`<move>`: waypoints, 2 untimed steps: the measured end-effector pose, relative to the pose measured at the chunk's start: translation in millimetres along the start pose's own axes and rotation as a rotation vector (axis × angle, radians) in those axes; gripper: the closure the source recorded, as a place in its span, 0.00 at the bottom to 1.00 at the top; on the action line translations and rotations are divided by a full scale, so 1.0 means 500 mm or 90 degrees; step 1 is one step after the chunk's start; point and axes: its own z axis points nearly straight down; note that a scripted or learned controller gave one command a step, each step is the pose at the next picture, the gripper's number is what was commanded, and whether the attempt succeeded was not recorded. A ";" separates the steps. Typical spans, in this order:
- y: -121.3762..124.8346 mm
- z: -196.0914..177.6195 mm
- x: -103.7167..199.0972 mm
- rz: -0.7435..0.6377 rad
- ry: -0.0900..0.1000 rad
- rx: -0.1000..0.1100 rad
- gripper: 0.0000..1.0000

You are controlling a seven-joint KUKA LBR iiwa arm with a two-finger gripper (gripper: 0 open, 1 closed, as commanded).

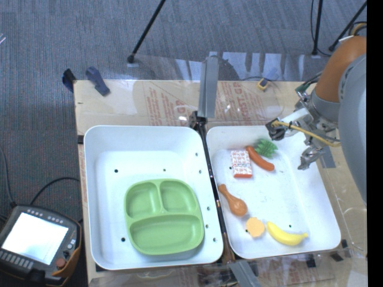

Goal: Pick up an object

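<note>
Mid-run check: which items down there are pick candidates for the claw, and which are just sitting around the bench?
Pick candidates, all in the right bin:
banana
carrot with green top
red-and-white packet
wooden spoon
orange slice

Lying about:
green divided plate in the left bin
teach pendant on the floor
blue clamp at the bench corner

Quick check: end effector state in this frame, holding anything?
End effector: above the right bin's far right corner; whether it holds anything cannot be told.
</note>
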 end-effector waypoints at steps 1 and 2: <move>-0.099 0.162 -0.008 0.056 -0.004 0.003 0.00; -0.088 -0.079 0.032 0.055 0.001 0.000 0.00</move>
